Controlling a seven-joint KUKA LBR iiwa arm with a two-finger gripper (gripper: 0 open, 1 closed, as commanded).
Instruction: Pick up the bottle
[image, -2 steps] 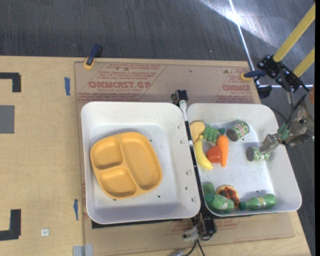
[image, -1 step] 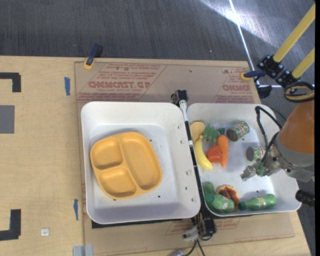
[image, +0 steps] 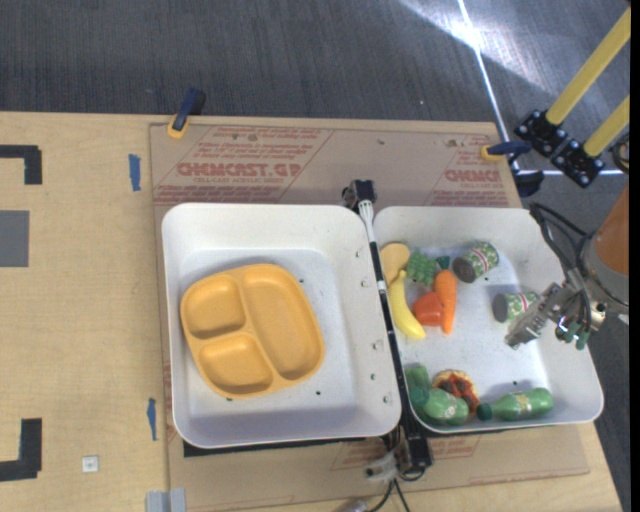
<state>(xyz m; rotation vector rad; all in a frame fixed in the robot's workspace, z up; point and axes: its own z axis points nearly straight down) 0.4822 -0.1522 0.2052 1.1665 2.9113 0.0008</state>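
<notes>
A green bottle (image: 517, 404) lies on its side in the right bin (image: 580, 375), near the front right corner. My gripper (image: 532, 322) hangs low over the bin's right side, above and a little behind the bottle and apart from it. A small green-labelled can (image: 513, 304) lies right beside the gripper's tip on its left. The grey arm with its orange band (image: 612, 240) comes in from the right edge.
The right bin also holds a second can (image: 478, 260), a carrot (image: 445, 297), a banana (image: 403, 310), broccoli (image: 421, 269), a green pepper (image: 428, 394) and a small colourful toy (image: 457, 384). A yellow divided plate (image: 250, 326) lies in the left bin (image: 200, 235).
</notes>
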